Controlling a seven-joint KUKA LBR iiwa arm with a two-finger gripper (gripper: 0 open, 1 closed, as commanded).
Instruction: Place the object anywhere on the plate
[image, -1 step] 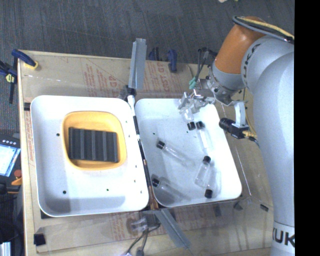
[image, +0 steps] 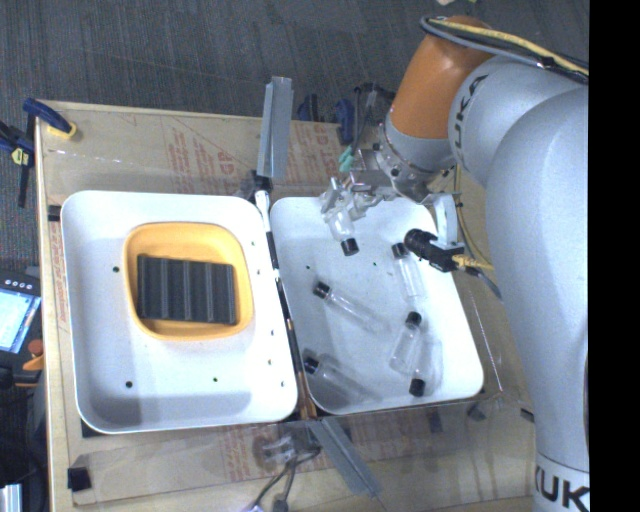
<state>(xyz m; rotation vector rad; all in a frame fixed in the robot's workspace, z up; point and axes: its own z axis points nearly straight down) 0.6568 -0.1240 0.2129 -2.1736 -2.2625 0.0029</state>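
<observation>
Placement is not yet done: two-finger gripper (image: 345, 212), far in the right white bin (image: 455, 375), grips a clear black-capped tube (image: 343, 228); the yellow rectangular plate (image: 187, 240) sits in the left white bin (image: 90, 300).

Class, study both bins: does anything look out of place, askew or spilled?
Nothing is spilled or broken. The clear vials lie on their sides, scattered at different angles in the right bin, not lined up. The yellow plate in the left bin sits level.
</observation>
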